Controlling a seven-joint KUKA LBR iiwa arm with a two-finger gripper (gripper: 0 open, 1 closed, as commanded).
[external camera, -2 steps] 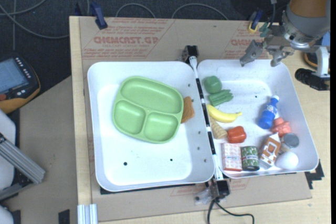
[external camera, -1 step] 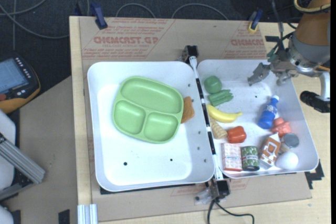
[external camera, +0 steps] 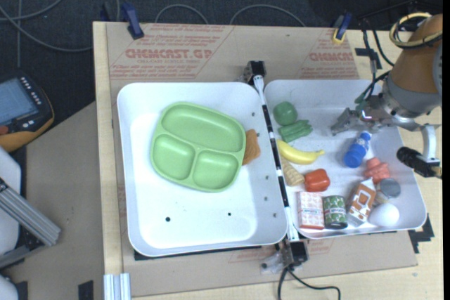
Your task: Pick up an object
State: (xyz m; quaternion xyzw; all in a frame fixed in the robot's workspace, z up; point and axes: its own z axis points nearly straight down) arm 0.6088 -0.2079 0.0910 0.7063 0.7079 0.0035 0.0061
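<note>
My gripper (external camera: 354, 121) hangs over the back of the right bin (external camera: 415, 204), its fingers spread open and nothing between them. A blue bottle (external camera: 357, 150) lies just in front of it, a short gap away. To the left are a green round piece (external camera: 285, 111), a green pod-like piece (external camera: 295, 130) and a banana (external camera: 299, 153). A red tomato (external camera: 316, 180), a cone (external camera: 292, 175), a pink box (external camera: 309, 211), a can (external camera: 335, 211), a small carton (external camera: 362, 201), a white egg (external camera: 385, 214), a grey piece (external camera: 389, 187) and a salmon piece (external camera: 376, 168) fill the front.
The left bin (external camera: 140, 214) holds a green divided plate (external camera: 199, 146) with an orange piece (external camera: 252, 146) tucked at its right edge. The arm's orange band (external camera: 415, 67) rises at the right. Blue clamps (external camera: 131, 20) hold the board's back edge.
</note>
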